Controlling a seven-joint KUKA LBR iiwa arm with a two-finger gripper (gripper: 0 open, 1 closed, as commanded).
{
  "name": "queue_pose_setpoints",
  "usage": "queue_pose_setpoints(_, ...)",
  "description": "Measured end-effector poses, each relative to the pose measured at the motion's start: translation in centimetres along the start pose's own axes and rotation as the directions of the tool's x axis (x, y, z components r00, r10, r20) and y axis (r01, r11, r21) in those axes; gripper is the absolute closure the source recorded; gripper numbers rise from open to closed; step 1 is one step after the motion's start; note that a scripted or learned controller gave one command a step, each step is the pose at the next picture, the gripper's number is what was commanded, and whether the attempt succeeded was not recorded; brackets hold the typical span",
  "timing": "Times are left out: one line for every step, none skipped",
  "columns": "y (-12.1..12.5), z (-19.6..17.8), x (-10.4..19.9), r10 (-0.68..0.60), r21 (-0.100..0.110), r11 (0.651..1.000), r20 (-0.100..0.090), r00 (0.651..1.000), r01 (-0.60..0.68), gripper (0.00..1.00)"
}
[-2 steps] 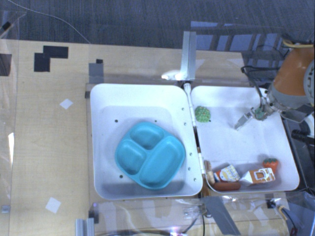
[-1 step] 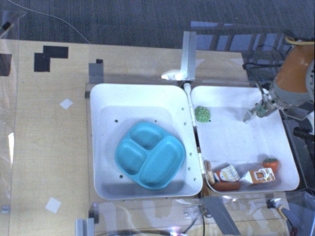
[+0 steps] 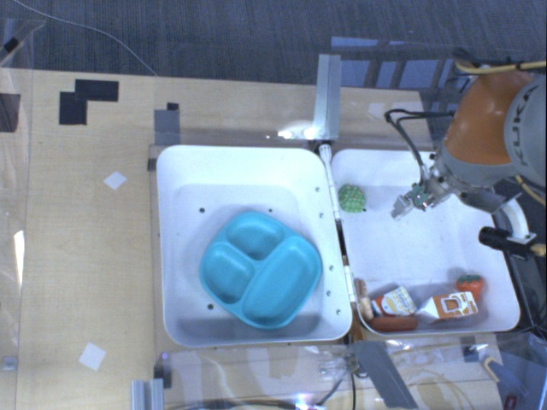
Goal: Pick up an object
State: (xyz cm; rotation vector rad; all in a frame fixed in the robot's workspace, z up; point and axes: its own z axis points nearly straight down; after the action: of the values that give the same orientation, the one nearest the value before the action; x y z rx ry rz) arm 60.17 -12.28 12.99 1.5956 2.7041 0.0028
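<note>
In the right bin (image 3: 427,246) a green knobbly ball (image 3: 351,198) lies near the upper left corner. Along the bin's front wall lie a small yellow-and-white packet (image 3: 397,301), a brown sausage-like piece (image 3: 391,322), an orange juice carton (image 3: 451,306) and a red-orange fruit (image 3: 469,285). My gripper (image 3: 411,202) hangs over the upper middle of this bin, to the right of the green ball and apart from it. Its fingers point down and left, with nothing seen between them.
The left bin (image 3: 184,186) holds a blue three-compartment plate (image 3: 261,268) near its middle. A metal post (image 3: 327,101) stands behind the wall shared by the bins. The arm's orange band (image 3: 483,122) and cables cover the right bin's upper right corner.
</note>
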Motion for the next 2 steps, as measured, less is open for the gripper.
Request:
queue_pose_setpoints(0.0, 0.0, 0.0, 0.001, 0.000, 1.000, 0.000, 1.000, -0.001, 0.00)
queue_pose_setpoints(-4.1, 4.0, 4.4, -0.206, -0.009, 0.978, 0.012, 0.978, 0.206, 0.00)
